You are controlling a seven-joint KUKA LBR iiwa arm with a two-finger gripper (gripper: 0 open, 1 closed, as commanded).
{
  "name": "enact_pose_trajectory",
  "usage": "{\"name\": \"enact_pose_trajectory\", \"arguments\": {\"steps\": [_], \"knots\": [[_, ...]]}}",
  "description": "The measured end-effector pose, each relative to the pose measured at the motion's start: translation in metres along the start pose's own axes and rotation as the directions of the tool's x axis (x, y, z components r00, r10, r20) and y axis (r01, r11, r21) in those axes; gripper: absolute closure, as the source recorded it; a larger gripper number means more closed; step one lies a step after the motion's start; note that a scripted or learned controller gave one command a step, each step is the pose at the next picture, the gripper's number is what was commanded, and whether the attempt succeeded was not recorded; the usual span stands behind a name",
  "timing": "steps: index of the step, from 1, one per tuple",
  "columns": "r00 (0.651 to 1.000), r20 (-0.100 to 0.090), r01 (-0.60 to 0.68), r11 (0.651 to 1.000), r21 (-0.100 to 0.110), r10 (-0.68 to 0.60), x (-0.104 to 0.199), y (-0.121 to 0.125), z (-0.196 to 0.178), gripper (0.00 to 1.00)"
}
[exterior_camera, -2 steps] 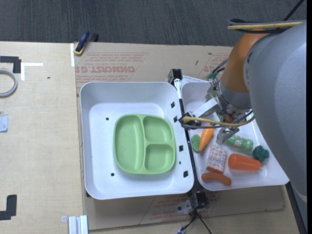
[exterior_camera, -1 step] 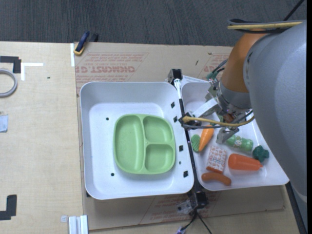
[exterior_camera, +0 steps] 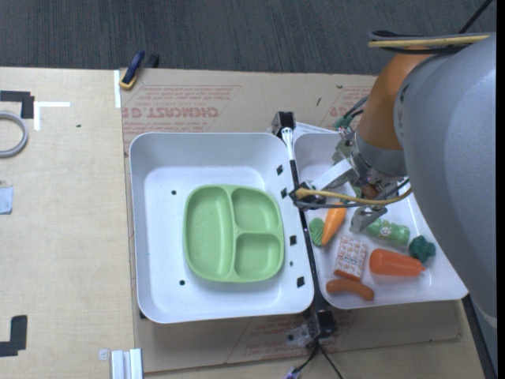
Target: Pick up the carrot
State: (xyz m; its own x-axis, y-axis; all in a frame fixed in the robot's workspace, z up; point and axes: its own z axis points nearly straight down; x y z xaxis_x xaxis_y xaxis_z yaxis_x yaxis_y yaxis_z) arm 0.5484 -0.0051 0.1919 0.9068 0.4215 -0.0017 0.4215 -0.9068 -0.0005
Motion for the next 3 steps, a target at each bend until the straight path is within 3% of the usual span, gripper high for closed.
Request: {"name": "enact_pose_trajectory", "arguments": {"steps": [3], "knots": [[1.0,0.0,0.0,1.0,0.0,0.0,0.0,0.0,0.0,0.0]]}}
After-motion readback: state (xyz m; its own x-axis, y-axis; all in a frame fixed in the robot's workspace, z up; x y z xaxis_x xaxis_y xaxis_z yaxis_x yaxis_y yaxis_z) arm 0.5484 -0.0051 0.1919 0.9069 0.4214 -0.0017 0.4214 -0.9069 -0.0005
